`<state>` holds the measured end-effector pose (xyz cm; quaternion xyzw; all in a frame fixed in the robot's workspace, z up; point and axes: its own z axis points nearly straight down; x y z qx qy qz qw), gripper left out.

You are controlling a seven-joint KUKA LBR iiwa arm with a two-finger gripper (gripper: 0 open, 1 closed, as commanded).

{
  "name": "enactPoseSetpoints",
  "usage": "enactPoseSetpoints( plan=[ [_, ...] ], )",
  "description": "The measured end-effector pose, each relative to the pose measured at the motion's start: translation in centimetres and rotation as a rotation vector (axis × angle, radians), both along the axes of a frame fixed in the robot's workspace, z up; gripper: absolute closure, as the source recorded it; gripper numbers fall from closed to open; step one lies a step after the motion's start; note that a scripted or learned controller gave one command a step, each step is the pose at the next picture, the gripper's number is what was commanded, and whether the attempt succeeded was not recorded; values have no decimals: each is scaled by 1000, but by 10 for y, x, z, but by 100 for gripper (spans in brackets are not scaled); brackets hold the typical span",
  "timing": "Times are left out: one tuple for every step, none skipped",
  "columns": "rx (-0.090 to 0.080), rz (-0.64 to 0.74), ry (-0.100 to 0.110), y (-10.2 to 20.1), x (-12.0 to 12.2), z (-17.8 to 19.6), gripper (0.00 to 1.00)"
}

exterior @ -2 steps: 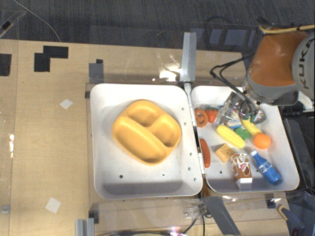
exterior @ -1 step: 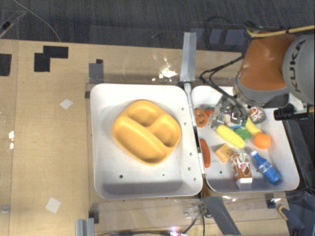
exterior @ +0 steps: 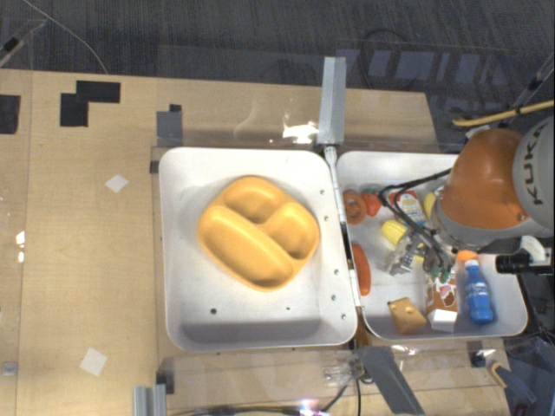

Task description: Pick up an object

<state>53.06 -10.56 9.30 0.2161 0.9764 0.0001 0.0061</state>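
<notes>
Light wood-grain worktop (exterior: 78, 258) with a clear sheet over most of it, a few black patches (exterior: 87, 100) near the far left and pale square tags scattered about. Dark grey carpet (exterior: 217, 16) beyond the far edge, thin cable trailing across it.

Two shallow white bins side by side, split by a grey metal post (exterior: 332, 102) at the back. Left bin (exterior: 186, 310) carrying a yellow three-compartment plate (exterior: 257, 230), sat a bit tilted near the middle.

Right bin (exterior: 512, 319) crowded with small stuff – a red-orange tomato-like piece (exterior: 355, 204) at the back-left corner, a yellow toy piece (exterior: 395, 230) just beside it, a long red sausage-shaped thing (exterior: 362, 267) lying along the left wall, a tan wedge (exterior: 405, 315) near the front edge, a blue bottle with an orange cap (exterior: 476, 289) toward the right, and a small brown carton (exterior: 441, 300) just left of the bottle.

Grey arm with orange band (exterior: 490, 185) reaching in from the right, black cables looped around the wrist. Pincer (exterior: 411, 256) low in the middle of the right bin, between the yellow piece and the carton – too cluttered and small to tell how the fingers stand, and nothing plainly seen between them.
</notes>
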Motion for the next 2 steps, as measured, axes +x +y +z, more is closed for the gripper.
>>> enactPoseSetpoints(
  plan=[
    [1,-163,1,-58,62,19,100],
    [4,-277,2,-43,80,14,100]
  ],
)
